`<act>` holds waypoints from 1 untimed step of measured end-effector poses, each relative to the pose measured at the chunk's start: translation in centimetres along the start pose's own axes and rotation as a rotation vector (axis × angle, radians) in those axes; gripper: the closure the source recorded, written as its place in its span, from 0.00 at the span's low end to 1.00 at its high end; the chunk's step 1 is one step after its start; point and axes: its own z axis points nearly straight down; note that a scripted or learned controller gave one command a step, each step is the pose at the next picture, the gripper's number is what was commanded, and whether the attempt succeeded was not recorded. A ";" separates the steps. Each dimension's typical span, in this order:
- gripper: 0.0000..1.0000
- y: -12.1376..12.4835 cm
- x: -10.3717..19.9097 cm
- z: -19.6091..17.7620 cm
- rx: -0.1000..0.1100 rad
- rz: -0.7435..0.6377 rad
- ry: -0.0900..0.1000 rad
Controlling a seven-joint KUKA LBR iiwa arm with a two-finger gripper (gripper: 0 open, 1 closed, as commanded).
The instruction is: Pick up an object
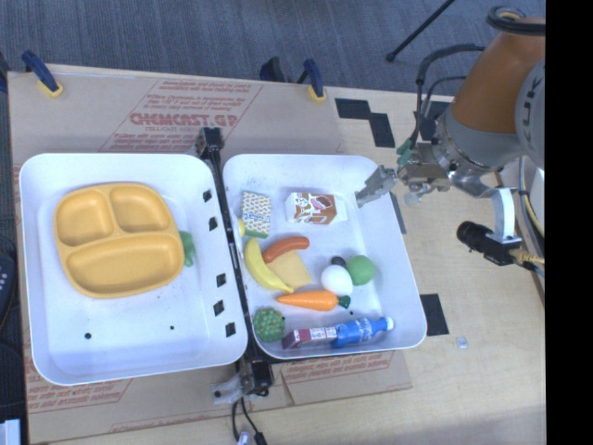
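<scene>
Currently claw (375,185) hovers at the right bin's (408,286) far right corner, finger state unclear, nothing visibly held, so the whole pick is left.

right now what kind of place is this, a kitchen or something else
Probably a robot lab test bench, not a kitchen. Two white bins are clamped side by side on cardboard; the right one holds toy food such as a banana and a carrot, and a robot arm reaches in.
</scene>
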 end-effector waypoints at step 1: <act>0.00 6.2 3.3 15.1 -0.016 0.031 -0.003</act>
